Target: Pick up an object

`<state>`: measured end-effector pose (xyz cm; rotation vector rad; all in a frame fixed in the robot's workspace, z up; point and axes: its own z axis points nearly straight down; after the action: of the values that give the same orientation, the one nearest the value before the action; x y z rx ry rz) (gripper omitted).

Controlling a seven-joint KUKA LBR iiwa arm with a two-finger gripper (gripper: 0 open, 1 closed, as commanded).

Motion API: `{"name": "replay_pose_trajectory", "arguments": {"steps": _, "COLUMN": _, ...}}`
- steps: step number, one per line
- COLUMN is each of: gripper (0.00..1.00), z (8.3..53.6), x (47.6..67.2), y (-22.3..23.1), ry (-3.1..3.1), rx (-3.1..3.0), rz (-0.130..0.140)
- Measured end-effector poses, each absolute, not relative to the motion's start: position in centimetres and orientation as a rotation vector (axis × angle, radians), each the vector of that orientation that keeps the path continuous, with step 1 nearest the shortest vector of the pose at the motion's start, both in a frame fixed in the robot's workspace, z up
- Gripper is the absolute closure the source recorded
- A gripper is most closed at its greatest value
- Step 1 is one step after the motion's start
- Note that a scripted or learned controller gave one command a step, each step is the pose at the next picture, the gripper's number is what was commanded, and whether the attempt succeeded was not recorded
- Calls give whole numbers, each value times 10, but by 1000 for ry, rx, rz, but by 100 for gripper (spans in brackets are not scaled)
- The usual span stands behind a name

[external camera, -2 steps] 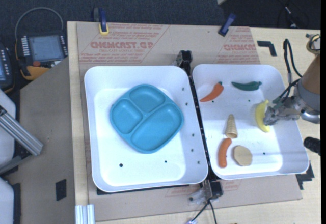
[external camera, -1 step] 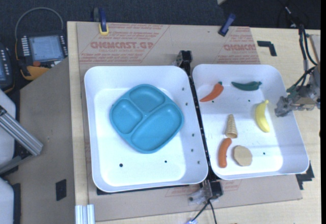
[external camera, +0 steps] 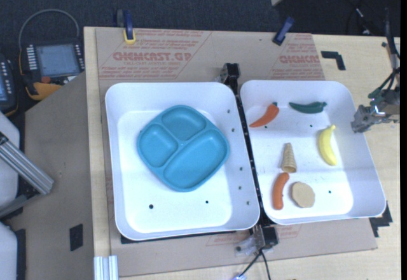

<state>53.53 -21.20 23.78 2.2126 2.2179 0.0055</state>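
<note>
I see the tool at the right bin's outer edge, beside the banana; I cannot tell how it is set.

Pictured from above: blue divided plate in left bin; toy foods, including banana, scattered in right bin.

The gripper — small, grey metal, with thin dark cables above it.
</note>
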Motion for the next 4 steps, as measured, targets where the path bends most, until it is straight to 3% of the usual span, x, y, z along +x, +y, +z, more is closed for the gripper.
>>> {"name": "replay_pose_trajectory", "arguments": {"steps": 1, "gripper": 100, "z": 278, "x": 537, "y": -212, "ry": 2218, "rx": 2215, "rz": 4}}
{"name": "replay_pose_trajectory", "arguments": {"steps": 4, "gripper": 100, "z": 265, "x": 588, "y": -54, "ry": 2227, "rx": 2214, "rz": 4}}
